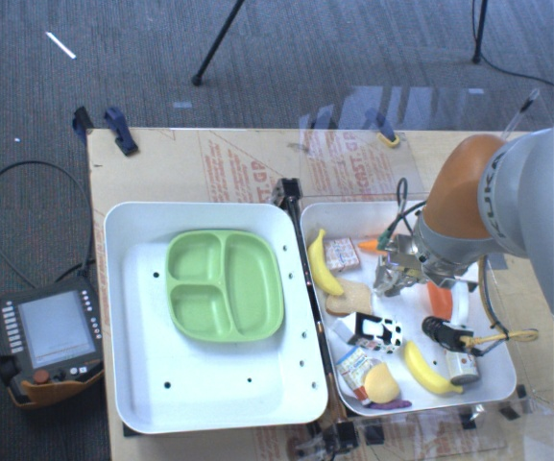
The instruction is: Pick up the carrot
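The carrot lies near the back of the right bin, its orange tip poking out beside the gripper and close to a small wrapped packet — so crowding is the likely trouble, since a descent slightly off could close on the packet or the curved banana instead, or nudge the carrot away. The arm reaches in from the right, orange band above the wrist, gripper pointed down low over the bin's middle. Whether the fingers are spread or pressed together I cannot tell.
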`<state>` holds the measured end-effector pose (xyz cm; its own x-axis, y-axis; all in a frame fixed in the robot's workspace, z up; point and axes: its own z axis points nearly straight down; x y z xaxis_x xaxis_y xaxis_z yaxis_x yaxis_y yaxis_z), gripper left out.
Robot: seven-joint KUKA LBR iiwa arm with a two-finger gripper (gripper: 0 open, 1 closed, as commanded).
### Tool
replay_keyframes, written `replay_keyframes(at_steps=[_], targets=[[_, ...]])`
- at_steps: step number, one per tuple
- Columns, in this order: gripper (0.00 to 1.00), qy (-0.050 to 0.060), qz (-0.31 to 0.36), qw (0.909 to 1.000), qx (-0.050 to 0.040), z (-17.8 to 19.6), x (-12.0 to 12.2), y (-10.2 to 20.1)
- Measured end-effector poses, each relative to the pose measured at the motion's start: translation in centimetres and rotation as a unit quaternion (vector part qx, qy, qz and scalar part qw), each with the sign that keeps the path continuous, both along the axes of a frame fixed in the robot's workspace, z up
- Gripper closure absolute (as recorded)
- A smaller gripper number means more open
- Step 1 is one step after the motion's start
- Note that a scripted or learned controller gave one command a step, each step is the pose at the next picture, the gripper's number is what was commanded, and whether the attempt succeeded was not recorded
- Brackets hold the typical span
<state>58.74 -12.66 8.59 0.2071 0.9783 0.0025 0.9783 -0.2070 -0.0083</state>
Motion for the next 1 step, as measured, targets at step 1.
replay_keyframes(at_steps=[1], targets=[[0.0,-0.001,-0.002,1.0,-0.0003,0.06,0.04,-0.08]])
